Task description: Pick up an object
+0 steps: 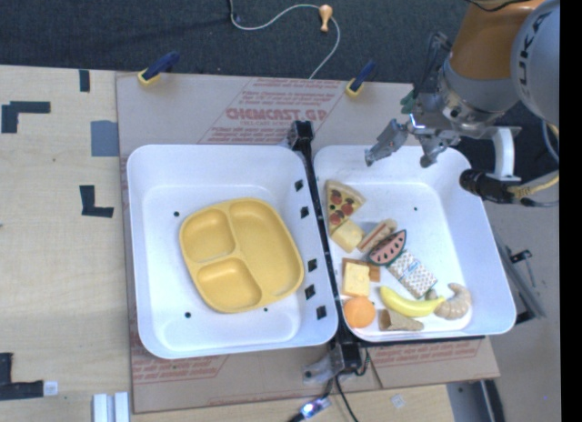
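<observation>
The hand (pixel 406 149) hangs over the upper edge of the right bin (pixel 477 229), at the upper right of the frame, its two fingers spread apart with nothing between them. Below it, toward the lower middle of that bin, lies a cluster of toy food: a pizza slice (pixel 343 202) nearest the divider, a watermelon slice (pixel 388 248), a banana (pixel 406 302), an orange (pixel 360 312), a shrimp (pixel 457 301), and what looks like a wrapped packet (pixel 413 274), though the print is too small to read. The pieces lie close together, several touching. The left bin (pixel 159 184) holds a yellow divided plate (pixel 240 254), tilted in the frame. Both bins sit on a cardboard sheet (pixel 264 111) on the desk (pixel 55 275).
</observation>
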You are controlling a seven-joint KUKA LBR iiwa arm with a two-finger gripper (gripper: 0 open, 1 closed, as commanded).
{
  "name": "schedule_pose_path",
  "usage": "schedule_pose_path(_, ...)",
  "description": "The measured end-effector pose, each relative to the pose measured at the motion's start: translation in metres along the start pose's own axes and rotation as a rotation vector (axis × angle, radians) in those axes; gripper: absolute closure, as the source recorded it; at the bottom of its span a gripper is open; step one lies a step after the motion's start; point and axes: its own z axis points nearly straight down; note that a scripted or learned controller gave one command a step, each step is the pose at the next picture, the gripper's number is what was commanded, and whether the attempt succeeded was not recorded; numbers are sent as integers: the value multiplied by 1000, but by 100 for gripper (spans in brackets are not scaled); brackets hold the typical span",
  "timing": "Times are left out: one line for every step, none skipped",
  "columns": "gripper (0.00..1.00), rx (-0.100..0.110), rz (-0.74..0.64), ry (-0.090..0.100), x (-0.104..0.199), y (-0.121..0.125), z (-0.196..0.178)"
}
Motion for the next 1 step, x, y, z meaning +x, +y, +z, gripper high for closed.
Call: schedule_pose_path(0,-13,-3,-1,0,2,-8)
